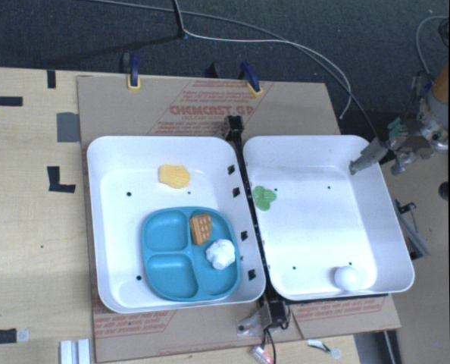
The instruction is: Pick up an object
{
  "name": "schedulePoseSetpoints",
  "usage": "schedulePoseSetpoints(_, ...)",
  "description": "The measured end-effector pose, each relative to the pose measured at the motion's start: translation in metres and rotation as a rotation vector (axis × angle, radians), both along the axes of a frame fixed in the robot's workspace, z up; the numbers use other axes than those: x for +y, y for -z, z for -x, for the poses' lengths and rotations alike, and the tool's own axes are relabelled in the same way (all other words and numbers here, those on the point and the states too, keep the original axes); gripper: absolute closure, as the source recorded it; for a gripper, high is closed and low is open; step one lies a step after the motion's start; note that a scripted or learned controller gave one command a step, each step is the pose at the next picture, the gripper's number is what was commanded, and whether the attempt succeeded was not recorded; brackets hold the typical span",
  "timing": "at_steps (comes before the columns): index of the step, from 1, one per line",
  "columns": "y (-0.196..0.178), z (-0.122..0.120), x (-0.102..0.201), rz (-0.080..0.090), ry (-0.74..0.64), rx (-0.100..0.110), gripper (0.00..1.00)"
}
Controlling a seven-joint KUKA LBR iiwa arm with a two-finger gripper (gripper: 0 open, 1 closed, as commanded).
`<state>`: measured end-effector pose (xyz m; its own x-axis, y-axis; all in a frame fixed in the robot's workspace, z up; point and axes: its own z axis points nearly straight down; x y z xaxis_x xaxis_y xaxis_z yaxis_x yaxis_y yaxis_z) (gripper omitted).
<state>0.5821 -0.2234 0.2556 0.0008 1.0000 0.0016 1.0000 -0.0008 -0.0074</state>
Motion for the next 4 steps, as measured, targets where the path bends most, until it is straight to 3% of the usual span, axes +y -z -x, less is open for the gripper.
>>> schedulePoseSetpoints(1,-0.004,-0.001,0.000,0.002,-0.001,-0.007,0.00)
schedulePoseSetpoints(4,0.136,0.010,0.008,0.000,-0.002,-0.003,0.00)
